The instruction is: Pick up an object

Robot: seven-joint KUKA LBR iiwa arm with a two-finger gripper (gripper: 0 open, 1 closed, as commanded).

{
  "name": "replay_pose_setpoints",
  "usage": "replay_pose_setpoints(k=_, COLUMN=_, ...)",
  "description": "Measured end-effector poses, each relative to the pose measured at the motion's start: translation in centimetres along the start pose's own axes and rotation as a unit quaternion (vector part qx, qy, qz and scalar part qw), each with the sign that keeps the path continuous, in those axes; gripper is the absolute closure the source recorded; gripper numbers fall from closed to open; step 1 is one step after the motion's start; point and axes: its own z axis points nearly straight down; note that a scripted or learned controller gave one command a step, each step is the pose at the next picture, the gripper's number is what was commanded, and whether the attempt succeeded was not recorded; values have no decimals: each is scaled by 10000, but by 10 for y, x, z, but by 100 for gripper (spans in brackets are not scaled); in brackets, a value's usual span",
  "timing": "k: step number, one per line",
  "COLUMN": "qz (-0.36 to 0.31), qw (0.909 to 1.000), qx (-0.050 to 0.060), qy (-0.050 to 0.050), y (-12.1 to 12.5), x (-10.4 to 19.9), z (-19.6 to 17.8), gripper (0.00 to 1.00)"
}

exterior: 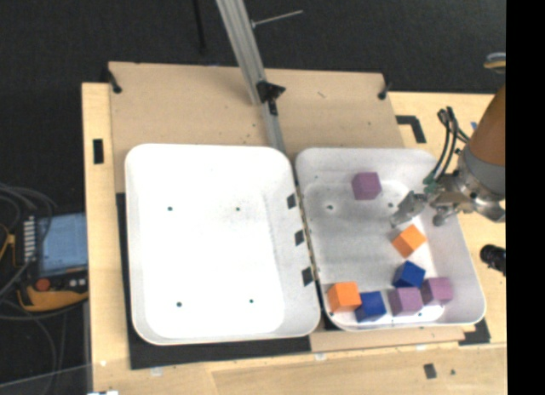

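Much of the arm is cut off at the right. Along the right bin's [341,172] near edge lie an orange cube [344,295], a blue cube [370,306], two purple cubes [405,300] and another blue cube [410,274]. Farther in, a second orange cube [410,239] sits just below the gripper [424,208], whose fingers are spread apart and hold nothing. A purple cube [366,185] lies toward the far edge. The left bin [204,240] shows bare white floor.
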Motion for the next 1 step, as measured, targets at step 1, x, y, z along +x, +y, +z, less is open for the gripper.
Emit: replay_pose_setpoints(k=1, qz=8, qw=10000, qx=-43, qy=-30, y=3, x=2, z=58, gripper=0)
